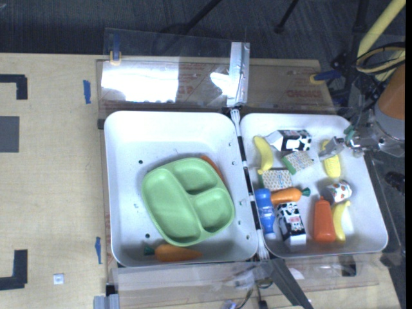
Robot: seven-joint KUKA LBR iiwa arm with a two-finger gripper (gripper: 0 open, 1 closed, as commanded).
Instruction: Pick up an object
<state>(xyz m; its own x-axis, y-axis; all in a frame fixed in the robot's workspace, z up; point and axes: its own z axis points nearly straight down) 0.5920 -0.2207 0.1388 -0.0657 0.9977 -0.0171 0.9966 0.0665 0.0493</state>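
A: Status? Gripper (335, 145) sits over the right bin (376, 227), upper right part, nothing seen between the fingers. Whether it is parted or clenched, cannot tell.

B: So pre-grasp, judging by that. Nearest target is the yellow piece (332, 167) just below it.

A: Next move needs a straight descent onto it. Clutter risk: the bottle (324, 221) and carrot (286, 195) lie close. The green tray (187, 198) in the left bin (122, 172) is well apart.

The arm (393, 111) is grey with an orange band just above the wrist. Its wrist end is a pale metal block, and a small silvery gripper (335, 145) with a green spot sticks out from it.
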